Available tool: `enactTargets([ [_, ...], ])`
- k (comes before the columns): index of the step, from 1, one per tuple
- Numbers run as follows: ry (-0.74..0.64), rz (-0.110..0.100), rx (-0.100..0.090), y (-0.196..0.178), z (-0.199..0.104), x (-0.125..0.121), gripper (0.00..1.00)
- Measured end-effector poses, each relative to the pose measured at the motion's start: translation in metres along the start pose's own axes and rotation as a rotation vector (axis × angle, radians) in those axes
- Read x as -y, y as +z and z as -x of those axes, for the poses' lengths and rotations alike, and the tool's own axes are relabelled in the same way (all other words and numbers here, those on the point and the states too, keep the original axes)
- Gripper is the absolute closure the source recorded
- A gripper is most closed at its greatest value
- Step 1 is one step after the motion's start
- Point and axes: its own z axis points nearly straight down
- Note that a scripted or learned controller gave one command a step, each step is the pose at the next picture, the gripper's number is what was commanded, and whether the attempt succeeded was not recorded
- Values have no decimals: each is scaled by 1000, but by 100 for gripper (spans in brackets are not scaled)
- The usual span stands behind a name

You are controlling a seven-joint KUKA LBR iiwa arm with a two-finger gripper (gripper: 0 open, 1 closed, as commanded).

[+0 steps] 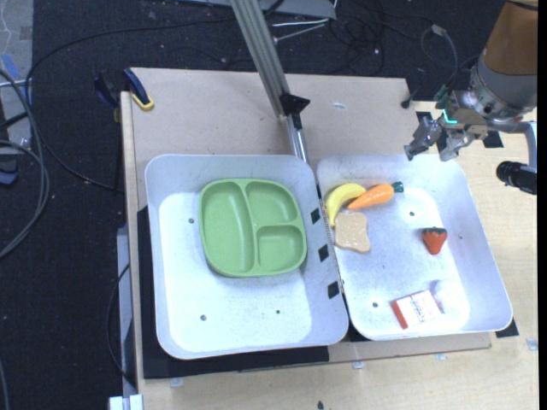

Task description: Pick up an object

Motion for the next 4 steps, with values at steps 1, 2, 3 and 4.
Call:
enactTargets([
  [1,-1,5,1,-3,0,-1,0],
  [2,-1,-1,0,60,-6,-1,0],
  [3,-2,0,0,114,-17,-3,0],
  [4,2,-1,0,171,-11,6,0],
])
